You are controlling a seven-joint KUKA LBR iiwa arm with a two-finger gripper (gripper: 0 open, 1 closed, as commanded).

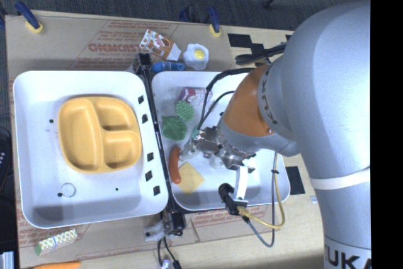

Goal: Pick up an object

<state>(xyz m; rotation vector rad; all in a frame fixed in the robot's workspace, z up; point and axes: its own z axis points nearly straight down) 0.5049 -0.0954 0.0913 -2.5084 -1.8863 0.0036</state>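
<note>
My gripper (204, 143) hangs low over the middle of the right bin (272, 189), under the orange band of the wrist. Just left of it lie a leafy green item (175, 128), a red-orange sausage (174, 165) and a yellow cheese wedge (191, 177). A round green ridged item (184, 109) and a red and white packet (192, 95) sit toward the bin's far end. The wrist hides much of the bin's right half. I see no object held in the gripper.
The left bin (28, 135) holds a yellow divided tray (101, 132). Behind the bins lie a snack packet (155, 43), a yellow and white egg toy (197, 55) and a blue item (167, 66). A cable (264, 223) loops off the bin's near edge.
</note>
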